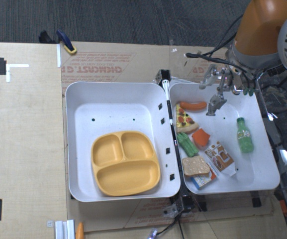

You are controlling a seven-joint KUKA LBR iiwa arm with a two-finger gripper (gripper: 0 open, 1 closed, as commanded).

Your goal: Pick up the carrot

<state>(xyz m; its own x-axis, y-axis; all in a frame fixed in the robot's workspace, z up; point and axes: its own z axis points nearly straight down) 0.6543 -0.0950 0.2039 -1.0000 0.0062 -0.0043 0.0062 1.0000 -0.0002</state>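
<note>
The carrot [201, 138] is seen in the right bin [260, 148] — near its left wall, beside the pizza slice [185, 119]. The end effector [216, 103] is poised above the bin's far end, apart from the carrot — nothing gripped; whether open, cannot be told.

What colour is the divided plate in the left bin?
Yellow-orange plate, seen in the camera view.

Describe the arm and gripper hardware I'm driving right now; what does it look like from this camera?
The arm has a rounded, glossy orange band on a grey body, with part of a white maker's mark at the right edge. Black cables loop around the wrist. Below it hangs the silver-grey metal two-finger gripper, with small green fittings beside its mount.
</note>
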